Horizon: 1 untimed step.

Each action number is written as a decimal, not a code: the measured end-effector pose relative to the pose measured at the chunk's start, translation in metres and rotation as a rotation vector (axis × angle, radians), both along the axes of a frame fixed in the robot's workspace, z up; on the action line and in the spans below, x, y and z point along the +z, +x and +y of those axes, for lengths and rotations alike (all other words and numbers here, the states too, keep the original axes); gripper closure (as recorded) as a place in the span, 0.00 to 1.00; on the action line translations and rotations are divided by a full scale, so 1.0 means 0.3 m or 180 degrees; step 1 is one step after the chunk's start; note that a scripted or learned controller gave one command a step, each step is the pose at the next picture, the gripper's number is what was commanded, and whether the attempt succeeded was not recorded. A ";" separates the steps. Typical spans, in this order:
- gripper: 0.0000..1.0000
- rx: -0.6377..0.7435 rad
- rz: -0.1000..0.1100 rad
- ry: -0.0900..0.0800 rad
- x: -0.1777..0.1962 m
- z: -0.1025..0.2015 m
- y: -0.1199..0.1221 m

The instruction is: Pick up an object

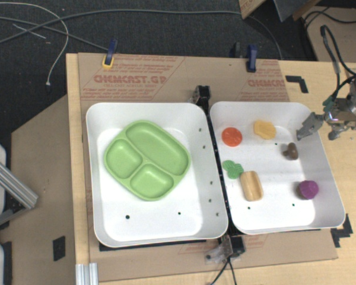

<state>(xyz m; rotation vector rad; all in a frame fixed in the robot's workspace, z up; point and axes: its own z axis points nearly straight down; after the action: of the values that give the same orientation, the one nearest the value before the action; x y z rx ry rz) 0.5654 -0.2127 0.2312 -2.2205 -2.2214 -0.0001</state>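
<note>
The right bin (pixel 273 221) holds several small items: an orange-red round piece (pixel 231 136), a yellow piece (pixel 264 129), a small brown piece (pixel 291 151), a green piece (pixel 232 169), a tan loaf-like piece (pixel 251 184) and a purple ball (pixel 308 189). My gripper (pixel 319 129) hovers over the bin's upper right corner, just up and right of the brown piece. Its two fingers are spread open with nothing between them.
The left bin (pixel 107 218) carries a green divided plate (pixel 146 159). Both bins rest on a cardboard sheet (pixel 142 76) held by two blue clamps at its far edge. Cables lie on the dark floor beyond.
</note>
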 end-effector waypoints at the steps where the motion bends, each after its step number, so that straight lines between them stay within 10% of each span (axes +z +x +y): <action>1: 0.00 -0.0002 0.0017 0.0008 -0.151 0.014 -0.024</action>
<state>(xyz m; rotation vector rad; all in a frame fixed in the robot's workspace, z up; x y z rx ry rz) 0.5581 -0.2086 0.1858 -2.2172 -2.2169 0.0031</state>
